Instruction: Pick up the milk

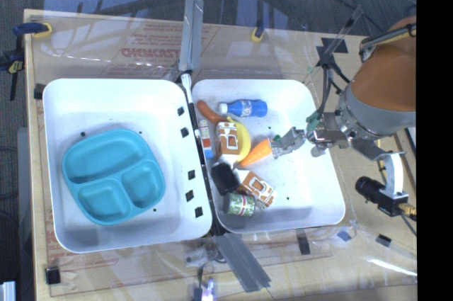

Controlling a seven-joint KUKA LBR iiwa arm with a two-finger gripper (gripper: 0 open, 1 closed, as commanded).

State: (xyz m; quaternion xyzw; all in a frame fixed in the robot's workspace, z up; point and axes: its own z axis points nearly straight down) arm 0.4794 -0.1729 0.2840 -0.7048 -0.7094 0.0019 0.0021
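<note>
Two small brown and white cartons lie in the right bin (pixel 311 186), and I cannot tell which is the milk. One carton (pixel 228 138) rests on a yellow object (pixel 243 142) near the bin's left side. The other carton (pixel 257 188) lies tilted nearer the front, beside a green can (pixel 242 205). My gripper (pixel 282 144) hangs low over the bin's middle, just right of an orange carrot (pixel 257 151), a little apart from both cartons. Nothing is visibly held.
A blue bottle (pixel 245 108) and a brown sausage-like piece (pixel 207 112) lie at the back of the right bin. A black object (pixel 224 178) sits by the divider. The left bin (pixel 56 101) holds a teal divided plate (pixel 113 174). Bare floor lies on the right bin's right side.
</note>
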